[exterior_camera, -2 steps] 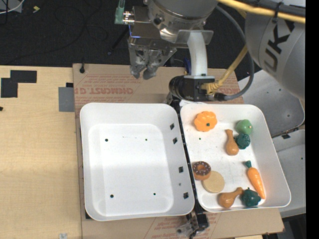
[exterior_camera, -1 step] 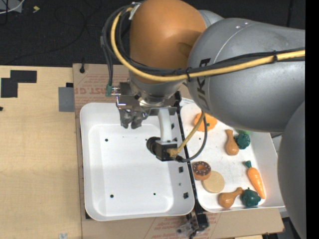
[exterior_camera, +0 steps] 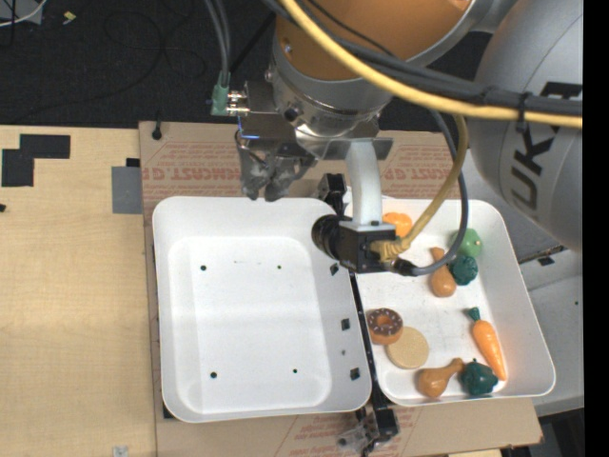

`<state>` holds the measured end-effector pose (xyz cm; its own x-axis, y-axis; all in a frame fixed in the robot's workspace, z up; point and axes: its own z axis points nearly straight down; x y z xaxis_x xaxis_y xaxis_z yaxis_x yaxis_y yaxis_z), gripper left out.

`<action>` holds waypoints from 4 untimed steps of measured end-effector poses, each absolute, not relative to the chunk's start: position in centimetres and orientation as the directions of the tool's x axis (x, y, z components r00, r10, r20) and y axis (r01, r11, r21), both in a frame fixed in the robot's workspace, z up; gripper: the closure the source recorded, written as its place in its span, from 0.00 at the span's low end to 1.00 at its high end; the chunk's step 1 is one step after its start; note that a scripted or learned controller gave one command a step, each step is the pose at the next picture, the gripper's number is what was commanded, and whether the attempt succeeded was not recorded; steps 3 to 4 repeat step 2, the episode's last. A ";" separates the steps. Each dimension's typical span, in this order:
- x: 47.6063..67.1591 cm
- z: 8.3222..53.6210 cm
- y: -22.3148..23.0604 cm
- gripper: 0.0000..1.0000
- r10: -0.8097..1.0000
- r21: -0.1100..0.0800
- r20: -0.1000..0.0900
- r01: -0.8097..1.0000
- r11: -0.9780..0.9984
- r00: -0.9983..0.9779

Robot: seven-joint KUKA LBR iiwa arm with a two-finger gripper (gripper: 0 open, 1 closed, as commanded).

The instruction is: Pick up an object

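My gripper (exterior_camera: 272,181) hangs over the far rim of the left bin (exterior_camera: 171,284), near its back right corner. I see nothing in it. The objects lie in the right bin (exterior_camera: 528,312): a chocolate donut (exterior_camera: 385,324), a tan round biscuit (exterior_camera: 408,352), a carrot (exterior_camera: 488,347), a green broccoli piece (exterior_camera: 479,379) and a brown pear shape (exterior_camera: 436,380) at the front. Further back are an orange-brown pear shape (exterior_camera: 442,282), a dark green piece (exterior_camera: 464,270), a light green ball (exterior_camera: 470,244) and an orange piece (exterior_camera: 399,224).
The big grey and orange arm (exterior_camera: 400,36) covers the top of the view and overhangs the back of the right bin. A raised divider (exterior_camera: 360,331) runs between the two bins. Cardboard and a pale wooden bench (exterior_camera: 67,303) lie to the left.
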<state>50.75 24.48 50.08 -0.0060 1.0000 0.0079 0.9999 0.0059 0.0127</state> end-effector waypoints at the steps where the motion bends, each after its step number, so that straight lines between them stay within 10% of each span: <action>1: 49.7 27.6 24.3 1.00 1.000 -0.020 -0.010 1.000 0.000 0.000; 2: 47.6 41.7 24.4 1.00 1.000 0.009 0.006 1.000 0.003 -0.003; 4: 47.6 41.7 24.4 1.00 1.000 0.009 0.006 1.000 0.003 -0.003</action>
